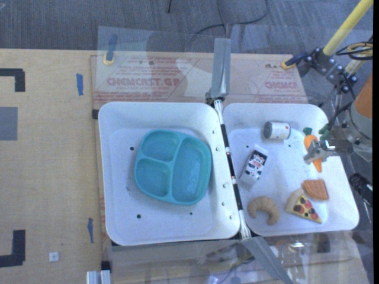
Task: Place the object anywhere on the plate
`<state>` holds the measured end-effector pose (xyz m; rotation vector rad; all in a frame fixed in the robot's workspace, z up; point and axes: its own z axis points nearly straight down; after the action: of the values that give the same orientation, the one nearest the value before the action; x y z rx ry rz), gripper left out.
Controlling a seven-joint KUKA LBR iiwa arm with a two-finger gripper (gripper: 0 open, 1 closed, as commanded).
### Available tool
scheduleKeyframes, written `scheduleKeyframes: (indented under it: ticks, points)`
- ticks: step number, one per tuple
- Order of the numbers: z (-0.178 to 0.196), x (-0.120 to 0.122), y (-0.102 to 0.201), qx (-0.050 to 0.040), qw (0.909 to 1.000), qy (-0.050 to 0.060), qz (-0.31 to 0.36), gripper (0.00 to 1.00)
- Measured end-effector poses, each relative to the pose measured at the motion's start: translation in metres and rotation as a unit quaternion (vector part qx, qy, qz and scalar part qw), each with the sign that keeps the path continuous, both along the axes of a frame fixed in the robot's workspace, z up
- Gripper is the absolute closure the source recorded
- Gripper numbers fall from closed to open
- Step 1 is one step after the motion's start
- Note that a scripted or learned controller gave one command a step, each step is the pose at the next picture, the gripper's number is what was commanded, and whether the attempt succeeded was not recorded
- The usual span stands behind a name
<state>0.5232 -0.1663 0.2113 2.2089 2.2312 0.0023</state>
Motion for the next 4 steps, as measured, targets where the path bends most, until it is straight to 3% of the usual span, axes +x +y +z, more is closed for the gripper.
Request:
scheduleKeyframes:
  ticks: [1,2,3,4]
  points:
    - [-0.027,0.047,0.084,-0.0001,0.999,0.0,0.045,1.0]
    - [-0.024,0.066,0.144,-0.0001,0.9996,0.001,-0.029,1.0]
    - [-0.027,0.085,0.213,-0.0002,0.9965,0.0,0.084,1.0]
    - [-0.027,0.085,0.213,-0.0001,0.9965,0.0,0.084,0.0]
